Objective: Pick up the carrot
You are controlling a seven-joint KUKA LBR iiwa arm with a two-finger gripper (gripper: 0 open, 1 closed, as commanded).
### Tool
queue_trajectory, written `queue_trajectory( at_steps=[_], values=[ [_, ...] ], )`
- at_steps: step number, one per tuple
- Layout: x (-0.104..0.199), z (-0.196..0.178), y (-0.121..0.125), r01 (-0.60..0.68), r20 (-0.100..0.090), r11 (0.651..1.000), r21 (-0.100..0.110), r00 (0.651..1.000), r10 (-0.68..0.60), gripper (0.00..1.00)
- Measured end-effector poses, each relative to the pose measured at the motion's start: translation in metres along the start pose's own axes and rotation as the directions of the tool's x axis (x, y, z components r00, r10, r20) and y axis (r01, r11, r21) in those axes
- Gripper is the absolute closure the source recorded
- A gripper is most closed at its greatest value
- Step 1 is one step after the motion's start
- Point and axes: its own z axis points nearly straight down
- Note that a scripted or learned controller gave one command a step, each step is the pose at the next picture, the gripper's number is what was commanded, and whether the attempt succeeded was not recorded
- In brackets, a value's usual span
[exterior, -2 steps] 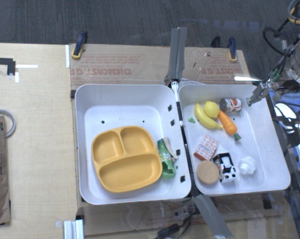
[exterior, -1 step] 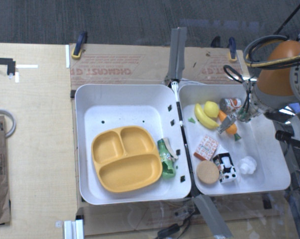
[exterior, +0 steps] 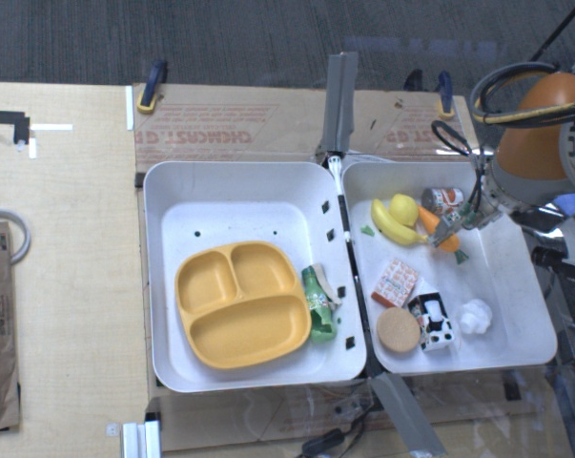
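The carrot (exterior: 430, 219) is orange with a green tip and lies slanted in the back of the right bin (exterior: 516, 351), just right of a yellow banana (exterior: 397, 219). My gripper (exterior: 449, 227) reaches in from the right and sits low over the carrot's middle, covering part of it. Orange shows on both sides of the gripper's tip. The carrot appears to rest on the bin floor.
A small can (exterior: 443, 198) stands right behind the carrot. Nearer the front of the right bin are a red-and-white box (exterior: 395, 282), a brown disc (exterior: 399, 330), a black-and-white item (exterior: 430, 318) and a white wad (exterior: 474, 317). The left bin (exterior: 163, 256) holds a yellow divided plate (exterior: 244, 303) and a green packet (exterior: 318, 303).
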Motion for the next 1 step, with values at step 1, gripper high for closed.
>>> queue_trajectory(
  at_steps=[1],
  values=[
    [0.0155,-0.0962,-0.0520,-0.204,-0.001,0.979,0.003,0.979,0.204,1.00]
  ],
)
